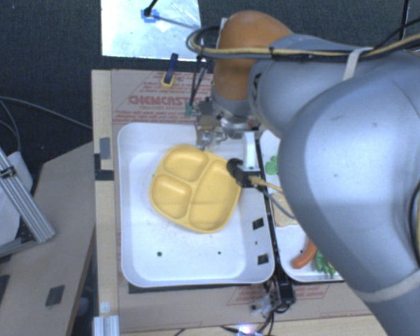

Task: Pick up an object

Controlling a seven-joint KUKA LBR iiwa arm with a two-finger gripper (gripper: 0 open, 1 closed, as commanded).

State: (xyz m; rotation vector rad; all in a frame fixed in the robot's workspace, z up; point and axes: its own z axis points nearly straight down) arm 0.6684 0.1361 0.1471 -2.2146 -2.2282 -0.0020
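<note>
Our gripper (pixel 208 136) hovers at the yellow tray's (pixel 194 189) twelve o'clock rim in the left bin (pixel 136 257); we cannot tell its state. The tray lies just toward six o'clock.

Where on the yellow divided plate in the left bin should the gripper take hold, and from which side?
Probably the raised outer rim of the yellow divided plate, coming from above on its far edge, where the gripper is. The plate lies flat in the left bin, wide and shallow, so only a thin rim or divider ridge looks narrow enough to pinch.
</note>
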